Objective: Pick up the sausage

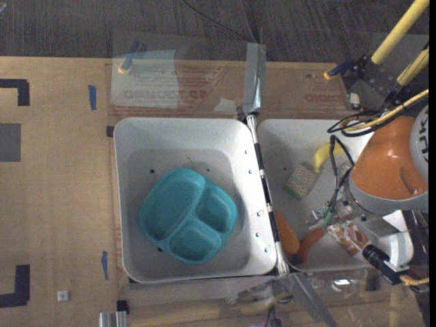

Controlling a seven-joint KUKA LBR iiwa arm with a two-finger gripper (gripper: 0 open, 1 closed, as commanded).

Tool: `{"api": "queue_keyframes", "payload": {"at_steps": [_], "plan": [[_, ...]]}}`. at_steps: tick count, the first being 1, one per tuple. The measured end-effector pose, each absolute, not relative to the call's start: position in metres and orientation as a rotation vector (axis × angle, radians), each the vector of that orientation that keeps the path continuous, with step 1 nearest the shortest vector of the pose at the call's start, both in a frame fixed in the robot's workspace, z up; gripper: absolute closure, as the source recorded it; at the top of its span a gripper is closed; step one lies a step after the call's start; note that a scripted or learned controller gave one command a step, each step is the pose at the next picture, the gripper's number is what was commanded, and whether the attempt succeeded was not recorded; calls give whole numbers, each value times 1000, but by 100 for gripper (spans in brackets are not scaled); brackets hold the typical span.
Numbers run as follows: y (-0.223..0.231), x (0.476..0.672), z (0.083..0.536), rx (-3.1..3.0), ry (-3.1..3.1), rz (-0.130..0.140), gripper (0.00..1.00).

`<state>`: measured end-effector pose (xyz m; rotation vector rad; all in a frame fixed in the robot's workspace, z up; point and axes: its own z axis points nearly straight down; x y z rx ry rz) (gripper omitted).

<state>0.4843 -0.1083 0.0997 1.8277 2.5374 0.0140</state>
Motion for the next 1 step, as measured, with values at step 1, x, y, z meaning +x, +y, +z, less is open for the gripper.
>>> {"api": "queue_keyframes", "payload": {"at_steps": [1], "plan": [[-108, 484, 100, 1827, 2538, 14, 0]]}}
